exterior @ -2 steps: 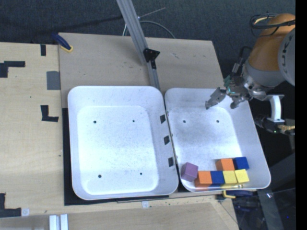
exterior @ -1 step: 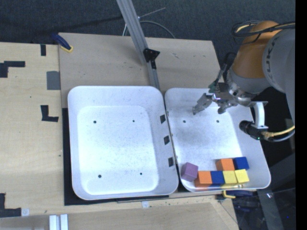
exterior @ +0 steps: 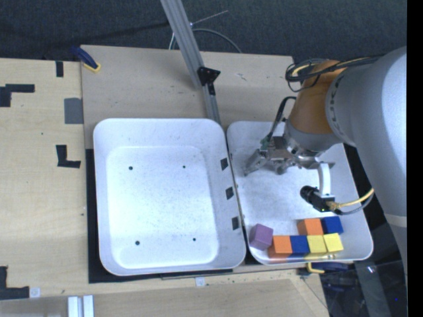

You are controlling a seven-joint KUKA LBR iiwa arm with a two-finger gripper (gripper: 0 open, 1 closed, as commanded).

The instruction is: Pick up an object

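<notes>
Blocks sit along the right bin's (exterior: 357, 177) front wall: purple block (exterior: 262, 235), two orange blocks (exterior: 283, 244), two blue blocks (exterior: 299, 244), two yellow blocks (exterior: 317, 244). Well behind them, over that bin's rear floor, my end effector (exterior: 254, 166) hangs with fingers spread, gripping nothing.

— Where is your grey KUKA arm (exterior: 370, 104) sitting right now?

— It's reaching in from your right, its bulky grey link filling the upper right corner, with the orange band (exterior: 316, 107) wrapping just above the wrist.

— And your two-finger metal gripper (exterior: 254, 164)?

— You're seeing it pointing left and slightly downward from the wrist. Its fingers are too small and blurred for you to judge. A black cable is looping beside the wrist.
</notes>
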